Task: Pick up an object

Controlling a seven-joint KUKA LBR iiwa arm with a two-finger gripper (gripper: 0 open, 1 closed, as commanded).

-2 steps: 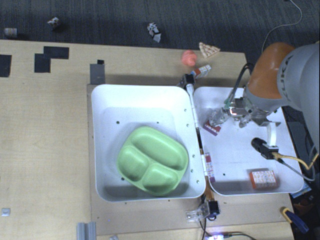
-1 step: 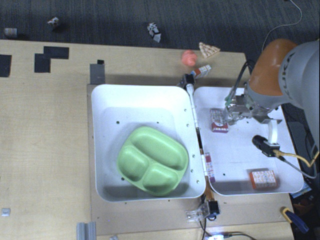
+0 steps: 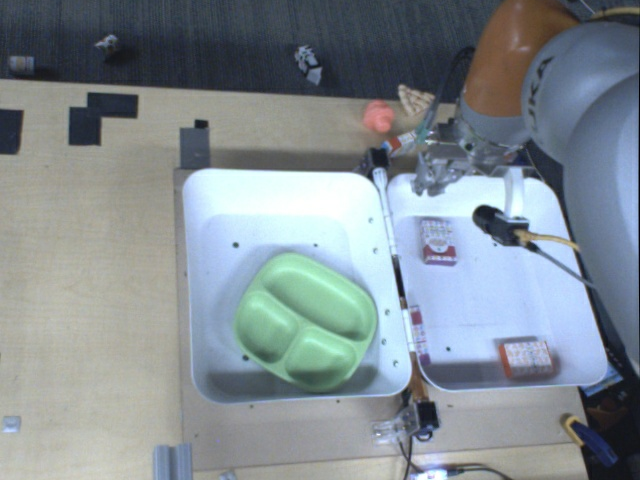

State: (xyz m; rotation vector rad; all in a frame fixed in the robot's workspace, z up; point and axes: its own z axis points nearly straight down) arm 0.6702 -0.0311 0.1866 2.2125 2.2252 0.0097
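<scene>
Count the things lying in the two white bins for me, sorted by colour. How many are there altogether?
Green: 1, the divided plate in the left bin.
Red and white: 1, the small packet in the right bin.
Orange-brown: 1, the small block in the right bin.
Total: 3

My arm [image 3: 590, 78] is smooth grey casing with 1 orange band [image 3: 510, 43] above the wrist; dark cables run beside it, and my gripper [image 3: 438, 176] is bare silver metal
</scene>
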